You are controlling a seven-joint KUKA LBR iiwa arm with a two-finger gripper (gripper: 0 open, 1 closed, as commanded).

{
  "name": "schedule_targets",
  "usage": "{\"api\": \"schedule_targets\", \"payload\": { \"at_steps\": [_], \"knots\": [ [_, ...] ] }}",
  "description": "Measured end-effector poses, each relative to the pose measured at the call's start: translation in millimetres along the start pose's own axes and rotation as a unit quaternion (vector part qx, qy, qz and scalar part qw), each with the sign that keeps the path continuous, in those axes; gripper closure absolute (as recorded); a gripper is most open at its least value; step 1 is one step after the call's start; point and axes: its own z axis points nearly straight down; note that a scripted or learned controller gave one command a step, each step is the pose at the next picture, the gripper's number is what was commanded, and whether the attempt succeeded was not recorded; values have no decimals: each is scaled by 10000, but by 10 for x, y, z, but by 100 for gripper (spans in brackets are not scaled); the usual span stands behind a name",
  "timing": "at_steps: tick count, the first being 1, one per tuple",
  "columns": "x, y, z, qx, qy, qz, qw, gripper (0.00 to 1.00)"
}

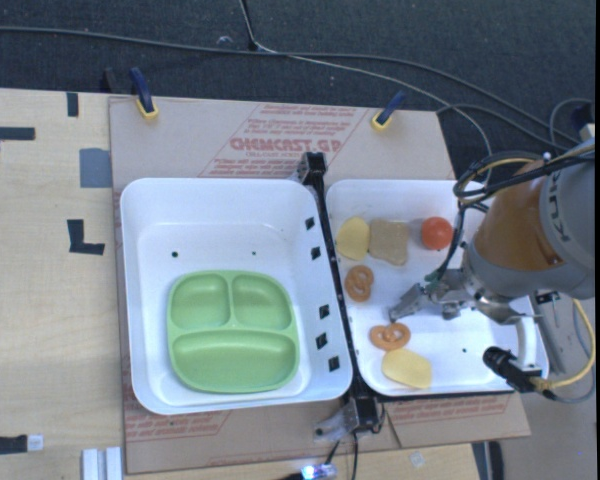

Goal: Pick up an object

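The gripper [402, 308] hung low over the right bin [450, 363], its two fingers spread apart with nothing between them. Its tips pointed toward the left, just above an orange pretzel-shaped piece [389, 337] that lay on the bin floor. Just below that piece sat a yellow wedge [407, 369]. A second orange pretzel-shaped piece [359, 283] lay a little up and to the left of the gripper, near the divider between the bins. Farther up the same bin were a pale yellow lump [353, 238], a tan square slice [388, 241] touching it on the right, and a red-orange ball [437, 232] near the arm [525, 233]. In the left bin [145, 208] rested a green divided plate [232, 330]. Both bins stood on a brown board [280, 138] on the worktop [40, 298].
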Motion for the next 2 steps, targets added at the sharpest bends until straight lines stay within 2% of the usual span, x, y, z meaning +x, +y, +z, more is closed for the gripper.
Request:
{"api": "schedule_targets", "payload": {
  "at_steps": [1,2],
  "knots": [
    [-6,10,-109,-19,-14,0,10000,100],
    [100,4,-612,-11,3,-8,10000,100]
  ]
}}
